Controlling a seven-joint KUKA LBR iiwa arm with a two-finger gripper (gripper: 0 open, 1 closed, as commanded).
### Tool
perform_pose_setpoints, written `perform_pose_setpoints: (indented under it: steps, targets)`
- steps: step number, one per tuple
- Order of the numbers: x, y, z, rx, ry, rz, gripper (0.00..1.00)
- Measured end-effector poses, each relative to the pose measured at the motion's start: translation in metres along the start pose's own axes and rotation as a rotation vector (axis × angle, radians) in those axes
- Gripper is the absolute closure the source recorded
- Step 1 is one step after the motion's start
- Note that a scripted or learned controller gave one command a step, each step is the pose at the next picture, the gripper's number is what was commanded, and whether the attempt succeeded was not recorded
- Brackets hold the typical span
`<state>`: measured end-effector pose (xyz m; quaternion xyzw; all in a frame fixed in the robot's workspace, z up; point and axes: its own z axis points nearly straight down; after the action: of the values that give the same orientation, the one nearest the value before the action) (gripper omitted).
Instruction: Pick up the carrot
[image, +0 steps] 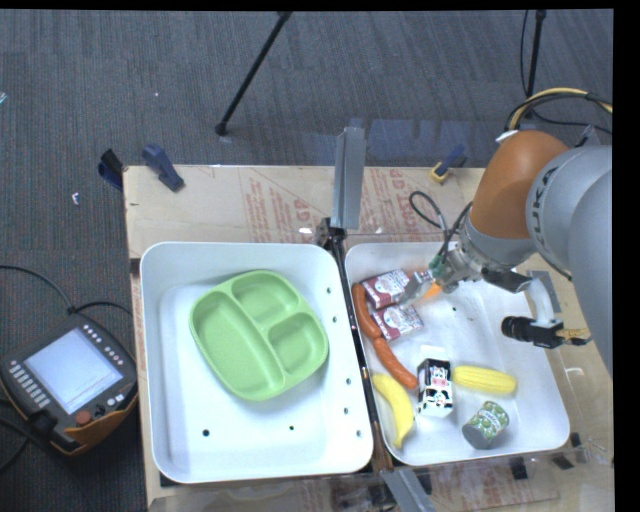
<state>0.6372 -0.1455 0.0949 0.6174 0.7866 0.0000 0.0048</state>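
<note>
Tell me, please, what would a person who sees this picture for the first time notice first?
Probably the big grey arm with its orange band, which reaches in from the right over the right bin. Its gripper sits low at the bin's far left part, by two red packets. Next comes the green divided plate, alone in the left bin, against the right bin's crowd of toy food.

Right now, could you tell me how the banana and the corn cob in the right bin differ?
The banana is smooth, curved and lies lengthwise by the bin's left wall; the corn cob is straight, bumpy with kernels and lies crosswise toward the right. The banana looks longer. Both are yellow and rest untouched on the bin floor.
</note>
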Motion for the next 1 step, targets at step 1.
perform_pose_setpoints:
  steps: [1]
  targets:
    - [0.0106,0.0136,-0.0058,-0.005,0.004,-0.057,1.00]
